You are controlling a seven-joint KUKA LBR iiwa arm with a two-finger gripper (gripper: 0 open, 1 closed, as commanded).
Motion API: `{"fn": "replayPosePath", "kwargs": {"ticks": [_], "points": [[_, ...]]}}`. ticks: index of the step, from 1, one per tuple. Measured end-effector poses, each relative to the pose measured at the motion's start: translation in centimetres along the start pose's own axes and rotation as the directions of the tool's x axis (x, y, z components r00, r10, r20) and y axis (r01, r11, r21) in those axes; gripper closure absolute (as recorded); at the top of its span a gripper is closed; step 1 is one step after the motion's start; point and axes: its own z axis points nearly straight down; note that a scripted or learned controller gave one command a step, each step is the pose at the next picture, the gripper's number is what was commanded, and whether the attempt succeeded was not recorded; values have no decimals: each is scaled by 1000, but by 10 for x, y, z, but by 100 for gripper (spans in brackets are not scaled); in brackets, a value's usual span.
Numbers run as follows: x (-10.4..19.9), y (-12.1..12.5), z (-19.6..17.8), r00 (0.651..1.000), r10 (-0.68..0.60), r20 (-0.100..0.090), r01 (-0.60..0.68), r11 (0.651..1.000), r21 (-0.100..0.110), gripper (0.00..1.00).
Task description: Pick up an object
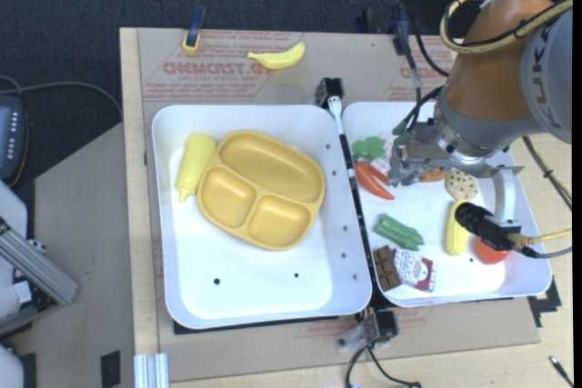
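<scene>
The gripper [411, 166] hangs above the carrot [374, 180] near the right bin's [527, 284] left edge. Its opening cannot be judged. Centre it over the carrot before closing.

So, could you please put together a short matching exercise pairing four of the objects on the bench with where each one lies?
Things:
1. banana
2. yellow divided plate
3. green pepper
4. cookie

Places:
A. right bin, near its middle divider side
B. on the cardboard behind the bins
C. left bin
D. right bin, just below the gripper and towards the right

Pairs: 1-B, 2-C, 3-A, 4-D
</scene>
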Motion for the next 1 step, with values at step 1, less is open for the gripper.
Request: {"fn": "replayPosePath", "kwargs": {"ticks": [1], "points": [[-5,-11,-3,1000,5,2,-5,1000,-1,100]]}}
